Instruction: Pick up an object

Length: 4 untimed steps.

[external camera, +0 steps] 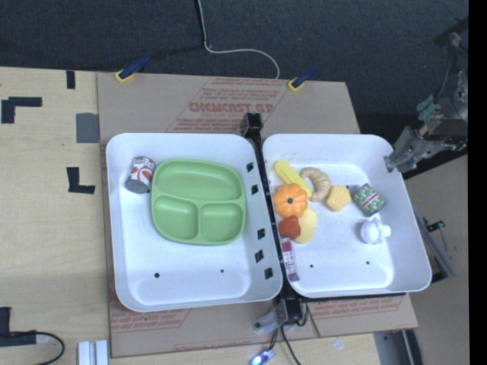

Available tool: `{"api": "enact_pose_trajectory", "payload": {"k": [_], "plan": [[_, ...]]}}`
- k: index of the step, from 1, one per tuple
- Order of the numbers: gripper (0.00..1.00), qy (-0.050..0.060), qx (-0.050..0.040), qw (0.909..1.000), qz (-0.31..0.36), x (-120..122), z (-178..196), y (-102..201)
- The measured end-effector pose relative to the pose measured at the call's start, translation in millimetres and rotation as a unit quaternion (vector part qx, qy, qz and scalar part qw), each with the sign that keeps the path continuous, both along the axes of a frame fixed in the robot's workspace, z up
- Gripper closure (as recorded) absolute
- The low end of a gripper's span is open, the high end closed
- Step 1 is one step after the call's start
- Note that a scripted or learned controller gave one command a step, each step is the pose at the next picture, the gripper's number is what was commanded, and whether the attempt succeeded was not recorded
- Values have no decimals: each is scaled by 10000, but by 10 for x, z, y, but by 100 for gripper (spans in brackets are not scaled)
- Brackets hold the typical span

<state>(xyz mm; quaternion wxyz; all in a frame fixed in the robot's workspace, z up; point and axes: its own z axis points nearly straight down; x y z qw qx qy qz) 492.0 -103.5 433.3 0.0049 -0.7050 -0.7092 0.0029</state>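
Your left bin (pixel 122 280) holds a green divided plate (pixel 198 201) with a small can (pixel 140 174) just beside it. Both bins sit on cardboard (pixel 228 105) over the counter (pixel 46 226). In the right bin (pixel 396 276), the orange pumpkin (pixel 290 201) touches the corn (pixel 287 172), well apart from the gripper (pixel 403 154) at the bin's right rim.

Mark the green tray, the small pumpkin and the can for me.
green tray (pixel 199 201): camera view, upper compartment's floor.
pumpkin (pixel 290 201): camera view, middle of its orange body.
can (pixel 140 175): camera view, its side.
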Motion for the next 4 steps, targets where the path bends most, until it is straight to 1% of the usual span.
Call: {"api": "enact_pose_trajectory", "payload": {"k": [1, 2, 3, 4], "plan": [[100, -111, -14, 9999, 9, -82, 1078, 540], [100, -48, -9, 10000, 13, -83, 1001, 1188], [100, -50, -9, 10000, 20, -86, 1010, 1942], [100, 25, -33, 10000, -8, -98, -225, 2251]]}}
